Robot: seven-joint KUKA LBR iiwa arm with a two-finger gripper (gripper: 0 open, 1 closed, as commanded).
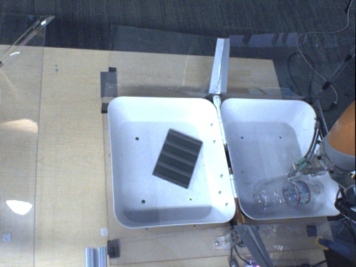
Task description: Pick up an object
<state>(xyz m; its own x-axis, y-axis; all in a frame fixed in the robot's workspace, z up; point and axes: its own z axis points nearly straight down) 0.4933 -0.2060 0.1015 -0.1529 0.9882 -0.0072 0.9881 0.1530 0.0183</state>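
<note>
Right bin (261, 113) | gripper (303, 170) poised over clear bottle (281, 193); finger state impossible to tell | risk: slick, round bottle rolling away under contact

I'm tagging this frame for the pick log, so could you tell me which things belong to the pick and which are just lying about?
Belongs to the job:
- clear plastic bottle, lying in the right bin
- dark ribbed block, flat in the left bin
- gripper, above the bottle

Just lying about:
- metal bar behind the bins
- cables at upper right
</note>
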